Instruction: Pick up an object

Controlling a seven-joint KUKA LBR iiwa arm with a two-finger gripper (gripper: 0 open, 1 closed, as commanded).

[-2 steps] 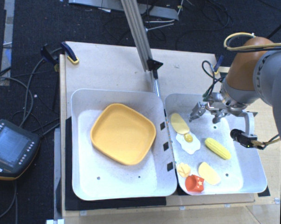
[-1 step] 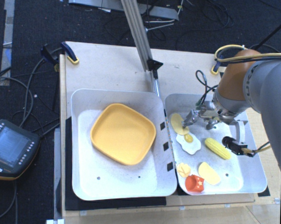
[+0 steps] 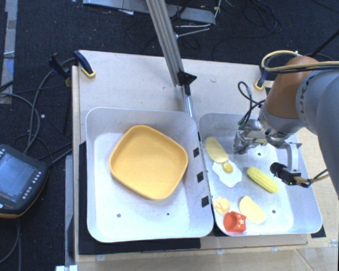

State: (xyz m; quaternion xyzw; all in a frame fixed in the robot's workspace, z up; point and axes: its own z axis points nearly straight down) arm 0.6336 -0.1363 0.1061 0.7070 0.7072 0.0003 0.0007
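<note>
Pendant: a handheld control unit [image 3: 13, 178] with a dark screen lies on the dark floor at far left, its cable trailing away; no writing on it can be read.
Clamps: a black clamp with a yellow tip [image 3: 83, 66] grips the bench's upper left corner.
Left bin: the white left bin [image 3: 99, 213] holds a yellow square plate [image 3: 149, 161], lying flat near its middle.
Metal strut: a grey strut [image 3: 165, 39] slants down from the top and ends at the seam between the two bins.
Right bin: the white right bin [image 3: 300, 213] holds toy food. A pale yellow oval piece [image 3: 216, 150] lies at upper left, a fried egg [image 3: 227, 173] touching just below it, a corn cob [image 3: 262, 179] to the right of the egg. Along the lower edge sit a small yellow ridged piece [image 3: 221, 206], a red piece with white spots [image 3: 234, 222] and a pale yellow slice [image 3: 252, 210].
Arm: grey, with an orange band [image 3: 286, 95], it reaches in from the right and bends down over the upper part of the right bin.
Gripper: the gripper [image 3: 243, 145] points down just right of the pale yellow oval piece, above the egg and corn. Whether it is spread or closed cannot be told, and nothing is seen in its grasp.
Labels: none legible.
</note>
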